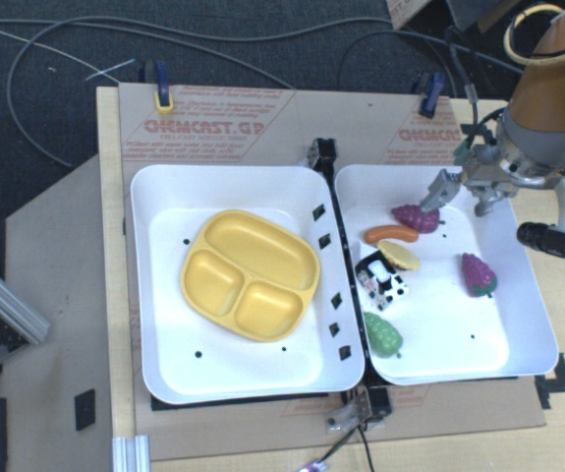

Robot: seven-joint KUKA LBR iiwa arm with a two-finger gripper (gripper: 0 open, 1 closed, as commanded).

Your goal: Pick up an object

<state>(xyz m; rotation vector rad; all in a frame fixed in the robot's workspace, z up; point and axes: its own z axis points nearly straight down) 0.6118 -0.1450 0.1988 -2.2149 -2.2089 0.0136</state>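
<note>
gripper: your gripper [462, 195] hangs over the right bin's [518, 362] far edge, two fingers spread apart, nothing between them
left finger: [437, 193] tip just above the purple toy [416, 217], touching or nearly, can't tell which
purple toy: far part of right bin, just below-left of your gripper
sausage: orange-red sausage [391, 234] just left of the purple toy, beside the divider
yellow piece: [398, 255] under the sausage, touching the black-and-white toy [382, 279]
grapes: purple bunch [478, 274] near the right wall, well apart from the others, below your gripper
green toy: [382, 334] near front-left corner of right bin
open room: you get bare white floor in the middle and front-right of the right bin; the left side is crowded
left bin: [154, 293] holds a yellow divided plate [251, 274] in the middle, bare floor all round it
edges: black clips line the seam between bins
writing: board [115, 264] under the bins reads "CHEMCAST GP" in red, partly covered
</note>
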